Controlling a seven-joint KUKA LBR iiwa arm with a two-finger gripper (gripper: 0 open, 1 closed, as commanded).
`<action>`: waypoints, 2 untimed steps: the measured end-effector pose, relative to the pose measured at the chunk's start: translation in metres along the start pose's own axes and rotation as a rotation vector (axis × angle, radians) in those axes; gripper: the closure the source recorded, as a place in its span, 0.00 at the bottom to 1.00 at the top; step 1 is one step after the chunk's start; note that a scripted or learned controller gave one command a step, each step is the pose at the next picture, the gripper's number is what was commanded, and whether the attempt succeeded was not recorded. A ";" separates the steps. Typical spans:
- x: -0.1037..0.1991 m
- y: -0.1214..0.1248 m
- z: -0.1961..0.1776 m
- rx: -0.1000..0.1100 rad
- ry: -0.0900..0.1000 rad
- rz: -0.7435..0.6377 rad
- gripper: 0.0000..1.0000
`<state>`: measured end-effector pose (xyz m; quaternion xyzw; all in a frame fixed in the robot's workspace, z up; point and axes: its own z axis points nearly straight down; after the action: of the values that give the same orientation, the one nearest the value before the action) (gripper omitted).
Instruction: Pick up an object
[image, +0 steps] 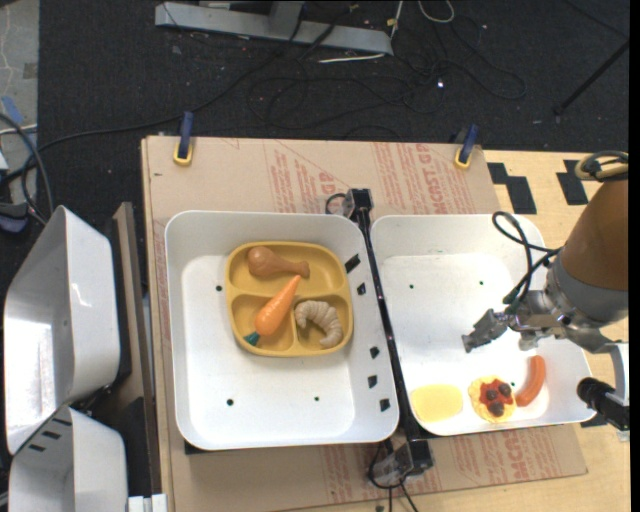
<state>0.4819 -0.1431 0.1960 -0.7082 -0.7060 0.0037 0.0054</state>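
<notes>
Nearest the camera, along the front edge of the right bin (440, 250), three toy foods lie in a row: a flat pale-yellow disc (437, 402), a small round yellow piece with red and dark toppings (493, 396), and a toy sausage (531, 381) lying at a slant. The topped piece sits between the other two, just beside each.

Just behind them, the gripper (482, 333) hangs over bare bin floor, pointing left, with the grey arm and its orange band (607, 235) reaching in from the right. Nothing sits between its dark fingers, but whether the jaws are spread or pressed together I cannot tell at this angle.

The step in hand looks like the approach: no object is picked yet. The likeliest targets are the three toys in front of the gripper; the next move calls for shifting toward the bin's front edge, centring over one piece and descending.

Farther off, the left bin (200, 400) holds a yellow divided plate (238, 265) with a toy drumstick (277, 264), a toy carrot (277, 308) and a toy shrimp (320, 320), each in its own compartment.
</notes>
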 end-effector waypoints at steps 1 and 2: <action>0.000 0.003 -0.006 -0.012 -0.002 -0.003 0.00; 0.003 0.007 0.057 -0.008 -0.001 -0.002 0.00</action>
<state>0.4878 -0.1396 0.1386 -0.7076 -0.7066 0.0011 0.0021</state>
